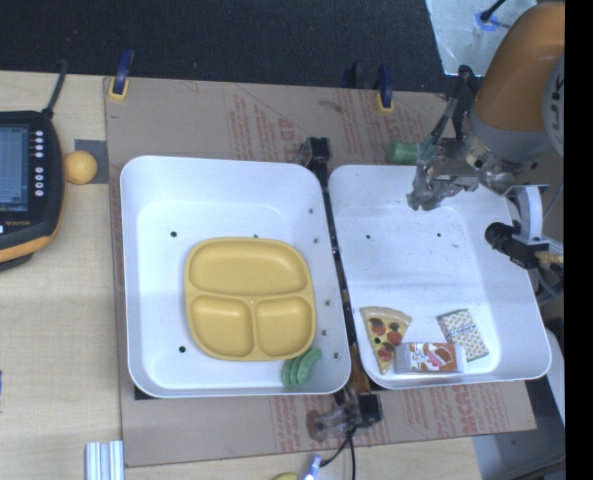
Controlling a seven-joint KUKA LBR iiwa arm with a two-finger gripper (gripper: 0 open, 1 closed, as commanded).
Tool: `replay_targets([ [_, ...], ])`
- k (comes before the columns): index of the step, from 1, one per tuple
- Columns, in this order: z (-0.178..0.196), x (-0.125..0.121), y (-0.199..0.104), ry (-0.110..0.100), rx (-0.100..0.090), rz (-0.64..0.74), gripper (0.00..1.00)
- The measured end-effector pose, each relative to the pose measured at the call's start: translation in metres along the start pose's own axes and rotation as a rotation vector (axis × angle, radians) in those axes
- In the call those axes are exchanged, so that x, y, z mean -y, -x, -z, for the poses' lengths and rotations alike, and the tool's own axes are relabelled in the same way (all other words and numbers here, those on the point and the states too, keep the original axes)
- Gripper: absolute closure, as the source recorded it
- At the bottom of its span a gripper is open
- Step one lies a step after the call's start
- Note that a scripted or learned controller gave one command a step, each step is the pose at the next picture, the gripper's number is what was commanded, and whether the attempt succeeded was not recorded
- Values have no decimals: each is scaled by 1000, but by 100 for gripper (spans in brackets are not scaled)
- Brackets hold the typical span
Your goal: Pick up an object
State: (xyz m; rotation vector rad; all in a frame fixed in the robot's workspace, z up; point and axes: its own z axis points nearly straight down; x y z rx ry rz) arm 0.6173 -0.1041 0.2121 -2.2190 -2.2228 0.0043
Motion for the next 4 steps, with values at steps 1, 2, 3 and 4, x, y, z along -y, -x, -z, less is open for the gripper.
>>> replay_targets([
  [1,17,-39,-83,0,-3,3,100],
  [2,-21,-39,-39,-2,0,1,100],
  [3,8,-35,7,1,-1,0,100],
  [4,-21,-20,-64,-2,-1,4,100],
])
